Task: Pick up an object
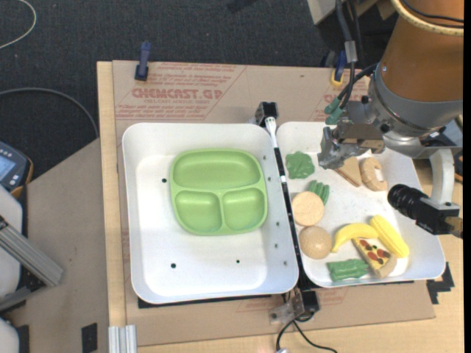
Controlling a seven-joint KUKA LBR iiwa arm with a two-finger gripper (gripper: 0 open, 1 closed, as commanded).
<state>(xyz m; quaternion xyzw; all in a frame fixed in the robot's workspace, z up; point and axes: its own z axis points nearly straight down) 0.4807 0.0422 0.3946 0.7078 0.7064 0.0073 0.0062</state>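
- Nothing is picked up yet, as far as I can judge: every toy food piece lies on the floor of the right-hand shallow white plastic bin (434, 259), and nothing shows between the tips of my pincer (333, 155).
- My pincer hangs over the upper left part of that bin, near the dark green leafy toy (299, 165) and beside the tan bread-like piece (372, 173). I cannot tell whether it is released or clenched; the view from above hides that.
- Candidates lower in the bin: a round beige cracker-like disc (307, 208), a tan ball-shaped bun (316, 242), a yellow plastic banana (354, 234), a pizza-slice toy (374, 254), a green ridged pod piece (320, 191) and a flat green block (346, 270).
- The left-hand white bin (140, 197) holds a light green divided plastic plate (218, 190), in the middle of the frame.
- Pose: my grey arm with its orange band (427, 28) enters from the upper right of the frame and bends down, wrist over the bin's top edge, pincer pointing down and leftward.
- Left to do, I reckon: settle on one piece, lower, close, and lift it clear of the desk (184, 87).
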